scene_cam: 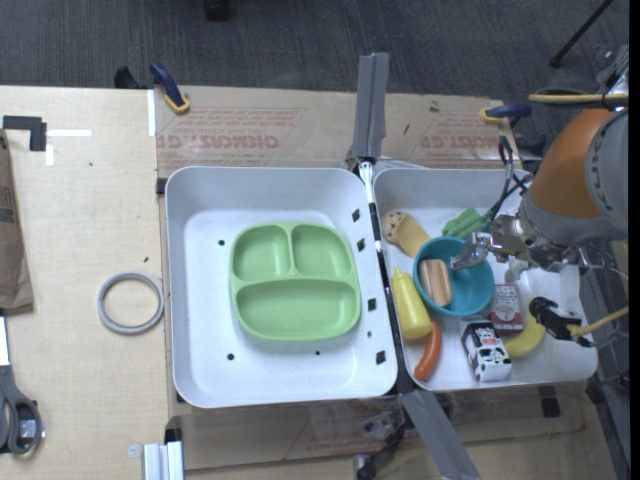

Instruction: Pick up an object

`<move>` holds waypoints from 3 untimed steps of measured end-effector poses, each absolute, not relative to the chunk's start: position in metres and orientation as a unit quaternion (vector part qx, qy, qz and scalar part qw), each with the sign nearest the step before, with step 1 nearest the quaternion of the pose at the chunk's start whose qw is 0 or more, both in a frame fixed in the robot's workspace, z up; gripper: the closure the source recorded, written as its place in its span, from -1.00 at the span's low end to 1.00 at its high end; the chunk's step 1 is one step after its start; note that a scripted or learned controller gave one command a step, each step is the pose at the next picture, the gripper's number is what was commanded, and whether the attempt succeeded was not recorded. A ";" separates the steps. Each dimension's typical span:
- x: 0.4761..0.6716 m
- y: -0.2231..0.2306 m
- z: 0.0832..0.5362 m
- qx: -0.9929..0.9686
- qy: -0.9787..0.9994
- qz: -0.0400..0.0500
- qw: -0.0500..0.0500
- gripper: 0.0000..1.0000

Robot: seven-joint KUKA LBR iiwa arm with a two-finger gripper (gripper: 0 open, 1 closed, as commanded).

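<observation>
- Grey carpet lies behind a tan bench (80,228) that bears two shallow white bins side by side.
- Gripper (470,257) hangs over the right bin (560,368), at the rim of a blue bowl (470,293); whether its fingers are parted or closed cannot be told.
- Inside the bowl lies a hot dog (434,280).
- Around the bowl: a yellow bottle (408,304), a red sausage (428,354), a small milk carton (487,351), a banana (532,334), a green item (462,221).
- Left bin (190,298) holds a green divided plate (295,280).
- A tape ring (131,301) rests on the bench, well apart from the bins.
</observation>
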State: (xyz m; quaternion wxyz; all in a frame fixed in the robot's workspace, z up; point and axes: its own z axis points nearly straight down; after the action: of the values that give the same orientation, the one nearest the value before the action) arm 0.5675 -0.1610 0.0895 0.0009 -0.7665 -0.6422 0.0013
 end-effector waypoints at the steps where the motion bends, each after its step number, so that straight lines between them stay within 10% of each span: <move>1: 0.597 -0.145 0.090 -0.737 -0.676 0.001 0.000 -1.00; 2: 0.598 -0.146 0.099 -0.736 -0.677 0.002 0.001 1.00; 3: 0.658 -0.066 0.192 -0.766 -0.643 0.002 -0.003 1.00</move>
State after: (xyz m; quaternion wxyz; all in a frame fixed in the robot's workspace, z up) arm 0.6580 -0.0656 0.1915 -0.0026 -0.7661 -0.6427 0.0019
